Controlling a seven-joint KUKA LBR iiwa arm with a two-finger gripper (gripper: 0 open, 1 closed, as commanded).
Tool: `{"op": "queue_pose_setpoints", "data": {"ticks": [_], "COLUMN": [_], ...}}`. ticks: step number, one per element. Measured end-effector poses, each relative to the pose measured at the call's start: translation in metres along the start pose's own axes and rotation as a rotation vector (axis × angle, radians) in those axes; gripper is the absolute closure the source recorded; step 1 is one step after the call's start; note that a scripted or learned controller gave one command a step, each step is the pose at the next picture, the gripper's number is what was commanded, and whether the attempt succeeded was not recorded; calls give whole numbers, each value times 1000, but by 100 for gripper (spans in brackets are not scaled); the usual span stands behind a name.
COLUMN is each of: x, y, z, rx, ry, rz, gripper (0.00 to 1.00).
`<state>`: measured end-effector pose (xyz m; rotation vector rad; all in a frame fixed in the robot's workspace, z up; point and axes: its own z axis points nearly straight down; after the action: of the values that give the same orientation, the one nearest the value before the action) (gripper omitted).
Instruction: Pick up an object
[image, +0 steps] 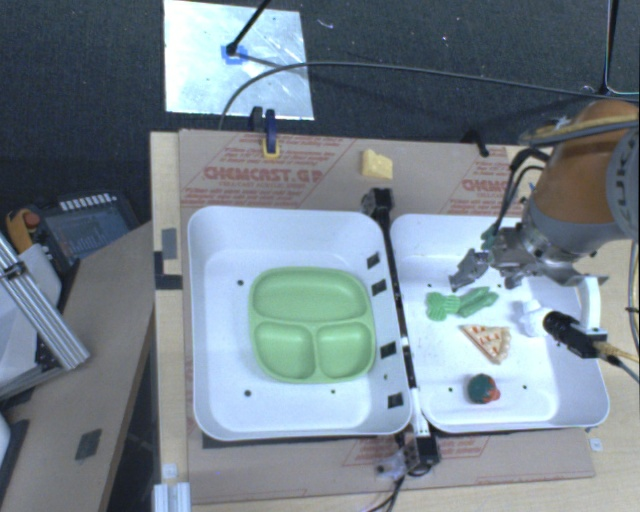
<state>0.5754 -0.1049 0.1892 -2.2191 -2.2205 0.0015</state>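
Note:
In the right bin (440, 235) lie a green toy vegetable (461, 302), a pizza slice toy (487, 342), a red and green ball (483, 389) and a small white piece (524, 318). My gripper (490, 268) hangs over the far part of this bin, just behind and above the green toy vegetable. I see nothing held in it. The arm's grey and orange wrist covers the bin's far right corner.
The left bin (215, 250) holds a green divided plate (308, 323). A yellow block (377, 163) lies on the cardboard behind the bins. A black clip row (390, 300) runs along the seam between the bins.

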Motion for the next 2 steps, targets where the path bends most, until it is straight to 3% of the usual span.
{"op": "queue_pose_setpoints", "data": {"ticks": [1,2], "x": [1,0], "y": [2,4], "z": [62,49], "rx": [2,-6], "ry": [0,-2], "rz": [0,0], "gripper": [0,100]}}
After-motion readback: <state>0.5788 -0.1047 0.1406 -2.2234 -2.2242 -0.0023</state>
